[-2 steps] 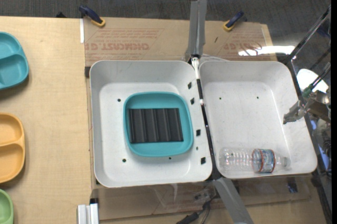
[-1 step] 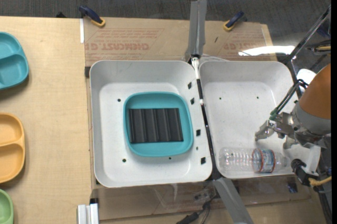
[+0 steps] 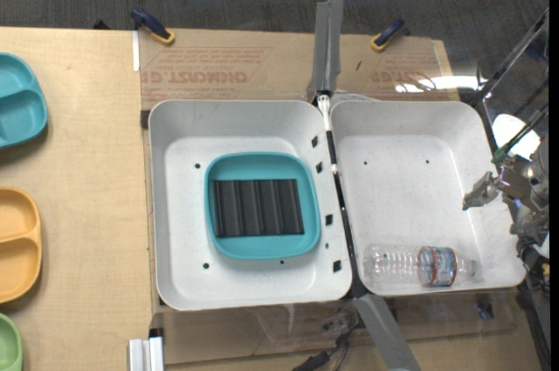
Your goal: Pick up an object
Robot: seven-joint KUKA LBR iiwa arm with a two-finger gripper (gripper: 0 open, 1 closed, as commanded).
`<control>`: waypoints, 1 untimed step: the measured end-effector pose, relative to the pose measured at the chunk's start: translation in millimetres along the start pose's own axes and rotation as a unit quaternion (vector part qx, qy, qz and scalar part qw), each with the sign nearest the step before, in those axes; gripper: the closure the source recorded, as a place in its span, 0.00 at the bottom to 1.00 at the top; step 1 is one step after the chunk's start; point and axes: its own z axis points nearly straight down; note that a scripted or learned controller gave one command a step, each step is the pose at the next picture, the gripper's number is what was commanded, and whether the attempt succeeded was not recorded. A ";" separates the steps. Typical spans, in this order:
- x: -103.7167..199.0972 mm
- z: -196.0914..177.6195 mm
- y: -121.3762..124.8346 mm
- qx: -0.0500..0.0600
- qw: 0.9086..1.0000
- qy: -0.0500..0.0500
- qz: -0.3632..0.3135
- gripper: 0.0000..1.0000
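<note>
A pale wooden bench [image 3: 70, 291] stands on dark grey carpet, with a sheet of brown cardboard [image 3: 262, 68] clamped along its far side and two shallow white bins set side by side on top. The left bin [image 3: 175, 186] holds a teal tray [image 3: 262, 206] with a dark ribbed insert, sitting near the middle with a bare white margin on every side. The right bin [image 3: 410, 177] has most of its floor open; a clear plastic bottle [image 3: 417, 264] with a blue and red label lies on its side close against the near wall, its length running parallel to that wall, cap end toward the right corner. The two bins meet at a shared rim down the middle, where a grey strip [image 3: 327, 46] rises at the far side. The gripper [image 3: 486, 188] sits at the right edge of the right bin, over the sloped right wall, above and well apart from the bottle; whether its fingers are spread or closed cannot be told, as its parts blur into the hardware behind. Nothing is seen between them. At the left edge of the bench lie a teal plate [image 3: 17, 112], an orange plate [image 3: 16, 243] and the corner of a green plate [image 3: 7, 343], each cut off by the frame.
</note>
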 end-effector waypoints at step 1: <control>9.3 -26.3 -5.4 0.000 0.999 0.000 0.040 0.00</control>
